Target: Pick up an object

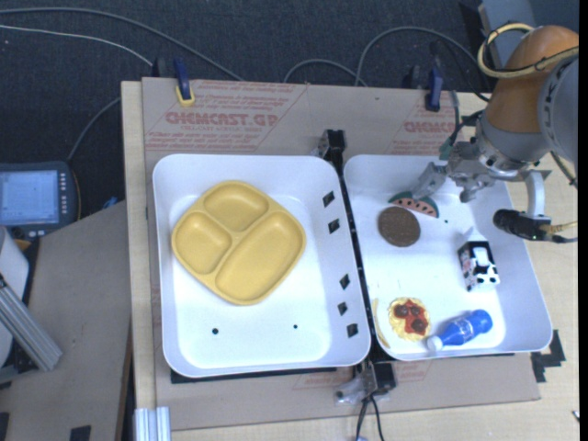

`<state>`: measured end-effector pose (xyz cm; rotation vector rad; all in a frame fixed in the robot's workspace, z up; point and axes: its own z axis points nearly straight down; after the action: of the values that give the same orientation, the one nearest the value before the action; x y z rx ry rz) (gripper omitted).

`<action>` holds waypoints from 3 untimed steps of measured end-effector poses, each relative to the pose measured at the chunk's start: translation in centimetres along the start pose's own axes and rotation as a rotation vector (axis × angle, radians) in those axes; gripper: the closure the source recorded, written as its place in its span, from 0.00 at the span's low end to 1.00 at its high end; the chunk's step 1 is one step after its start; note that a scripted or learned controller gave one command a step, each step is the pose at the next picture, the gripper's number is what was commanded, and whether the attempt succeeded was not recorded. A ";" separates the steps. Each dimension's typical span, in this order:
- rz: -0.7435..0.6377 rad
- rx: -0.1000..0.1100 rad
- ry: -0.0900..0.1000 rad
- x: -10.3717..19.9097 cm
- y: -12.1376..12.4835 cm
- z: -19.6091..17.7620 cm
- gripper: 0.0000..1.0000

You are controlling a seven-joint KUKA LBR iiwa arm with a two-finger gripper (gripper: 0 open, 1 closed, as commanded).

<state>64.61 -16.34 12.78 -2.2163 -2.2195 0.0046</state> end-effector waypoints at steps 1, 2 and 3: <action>-0.001 -0.007 -0.001 0.0 0.2 -1.5 1.00; 0.002 -0.012 -0.003 -0.2 -0.6 -6.8 1.00; 0.000 -0.013 -0.003 0.4 -1.2 -11.8 1.00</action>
<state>63.51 -15.94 24.58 -2.2235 -2.2277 -0.0066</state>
